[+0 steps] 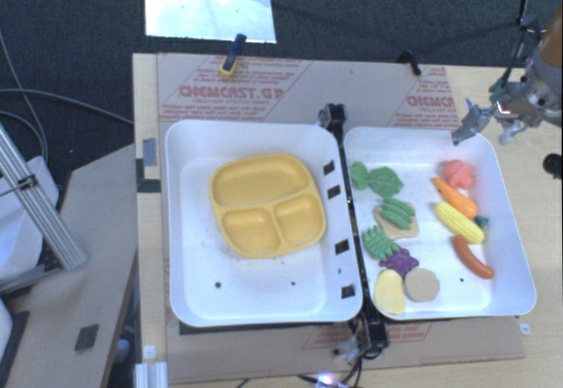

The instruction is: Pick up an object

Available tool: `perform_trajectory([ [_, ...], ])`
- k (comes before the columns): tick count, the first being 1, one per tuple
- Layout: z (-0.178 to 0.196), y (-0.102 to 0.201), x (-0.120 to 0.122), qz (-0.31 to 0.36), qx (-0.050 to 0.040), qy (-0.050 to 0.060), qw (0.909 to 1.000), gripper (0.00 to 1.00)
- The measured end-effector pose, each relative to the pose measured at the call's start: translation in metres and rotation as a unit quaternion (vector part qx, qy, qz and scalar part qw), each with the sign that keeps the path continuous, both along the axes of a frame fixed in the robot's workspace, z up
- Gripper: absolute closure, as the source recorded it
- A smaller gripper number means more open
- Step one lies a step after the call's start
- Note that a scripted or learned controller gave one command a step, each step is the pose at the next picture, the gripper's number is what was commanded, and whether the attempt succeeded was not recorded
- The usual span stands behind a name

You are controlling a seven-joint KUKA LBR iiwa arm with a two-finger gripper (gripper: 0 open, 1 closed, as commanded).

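The right bin holds several toy foods: a pink piece, an orange carrot, a yellow corn cob, a red-orange sausage, green leaves, green beans on a tan slice, purple grapes, a yellow lemon and a tan disc. My gripper hangs over the bin's far right corner, above and behind the pink piece. Its fingers are spread open with nothing between them.
The left bin holds a yellow three-compartment plate. A black divider with clips runs between the bins. A yellow and blue tool lies on the cardboard behind the bins.
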State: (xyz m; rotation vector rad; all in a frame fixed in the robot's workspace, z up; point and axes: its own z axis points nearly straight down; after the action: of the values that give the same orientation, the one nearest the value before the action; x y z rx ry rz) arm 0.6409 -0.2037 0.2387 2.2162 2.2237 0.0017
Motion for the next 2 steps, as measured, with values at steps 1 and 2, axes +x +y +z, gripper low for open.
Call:
perform_trajectory([
  [1,-0.161,-0.002,-0.026,-0.001,0.0007,0.003,1.0000,0.00],
  [2,-0.153,-0.002,0.029,0.001,0.0007,0.002,1.0000,0.00],
])
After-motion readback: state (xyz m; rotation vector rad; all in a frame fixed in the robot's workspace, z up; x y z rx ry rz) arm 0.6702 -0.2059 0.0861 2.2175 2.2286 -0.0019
